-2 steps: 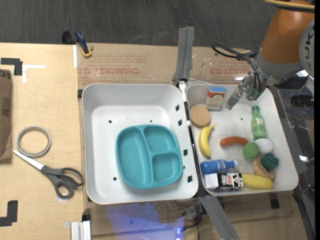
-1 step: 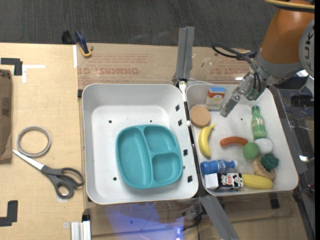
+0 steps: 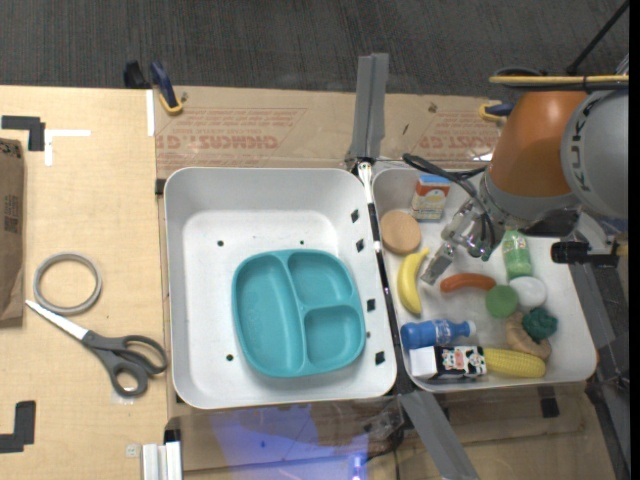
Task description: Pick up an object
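My gripper (image 3: 447,255) hangs over the right bin (image 3: 575,298), its fingers spread apart with nothing between them. Its tips sit just right of a yellow banana (image 3: 408,284) and above a red sausage (image 3: 466,282). A tan round cookie (image 3: 401,233) lies to the upper left of the gripper. A small carton (image 3: 430,199) stands at the bin's back. A green bottle (image 3: 517,255), a green-and-white ball (image 3: 512,296), a blue bottle (image 3: 435,332), a corn cob (image 3: 515,363) and a dark green toy (image 3: 541,323) lie nearby.
The left bin (image 3: 200,268) holds a teal divided plate (image 3: 298,311). On the wooden bench to the left lie scissors (image 3: 105,348) and a tape roll (image 3: 67,282). A black-and-white box (image 3: 462,360) sits at the right bin's front.
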`<state>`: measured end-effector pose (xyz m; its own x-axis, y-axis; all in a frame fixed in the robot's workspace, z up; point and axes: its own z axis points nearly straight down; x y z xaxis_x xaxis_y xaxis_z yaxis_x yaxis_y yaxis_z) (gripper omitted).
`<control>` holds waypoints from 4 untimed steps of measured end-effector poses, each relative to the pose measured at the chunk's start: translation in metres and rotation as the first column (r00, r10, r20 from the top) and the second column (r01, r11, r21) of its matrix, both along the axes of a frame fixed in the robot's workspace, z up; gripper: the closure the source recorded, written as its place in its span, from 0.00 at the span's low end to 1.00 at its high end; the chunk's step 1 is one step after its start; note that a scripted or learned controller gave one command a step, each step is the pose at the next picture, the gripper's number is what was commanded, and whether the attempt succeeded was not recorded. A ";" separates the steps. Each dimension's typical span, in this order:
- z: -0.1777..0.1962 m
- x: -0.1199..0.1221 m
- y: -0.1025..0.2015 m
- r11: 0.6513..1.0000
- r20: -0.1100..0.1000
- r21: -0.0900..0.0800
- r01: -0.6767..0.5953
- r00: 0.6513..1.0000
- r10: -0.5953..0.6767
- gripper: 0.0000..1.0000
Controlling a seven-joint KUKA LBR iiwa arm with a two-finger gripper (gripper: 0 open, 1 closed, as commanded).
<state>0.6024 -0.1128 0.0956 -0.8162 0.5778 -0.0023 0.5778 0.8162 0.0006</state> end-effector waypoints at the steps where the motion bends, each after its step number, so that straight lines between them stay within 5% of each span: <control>1: -0.002 -0.051 -0.020 0.982 -0.002 0.001 0.187 0.982 -0.187 0.00; 2: 0.007 -0.050 -0.020 0.983 0.000 0.001 0.184 0.983 -0.184 1.00; 3: 0.128 0.005 0.039 0.979 0.001 0.000 0.203 0.979 -0.203 1.00; 4: 0.156 0.026 -0.045 0.925 0.001 -0.001 0.379 0.925 -0.379 1.00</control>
<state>0.6288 -0.1574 0.2519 -0.5363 0.8440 -0.0036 0.8440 0.5363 0.0007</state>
